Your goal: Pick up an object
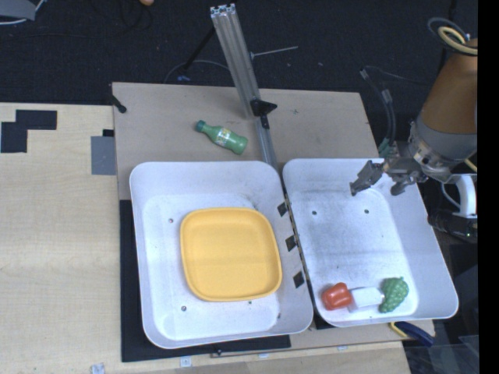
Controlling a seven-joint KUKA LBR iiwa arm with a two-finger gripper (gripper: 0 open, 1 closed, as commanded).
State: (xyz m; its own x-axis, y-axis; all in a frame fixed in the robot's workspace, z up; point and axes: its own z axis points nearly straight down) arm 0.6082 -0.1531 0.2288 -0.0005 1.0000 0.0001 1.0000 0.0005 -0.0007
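Observation:
In the right bin (366, 232), near its front edge, lie a red pepper-like toy (336, 295), a small white block (364, 297) and a green broccoli-like toy (394, 294) in a row. My gripper (380, 179) hangs over the far right corner of that bin, well away from those three objects. Its two dark fingers are spread apart with nothing between them. The left bin (156, 209) holds a yellow square plate (230, 252).
A green bottle (221, 136) lies on the bench behind the left bin. A slanted metal rail (240, 53) rises from the bench between the bins at the back. Black clips (290, 241) mark the seam between the two bins.

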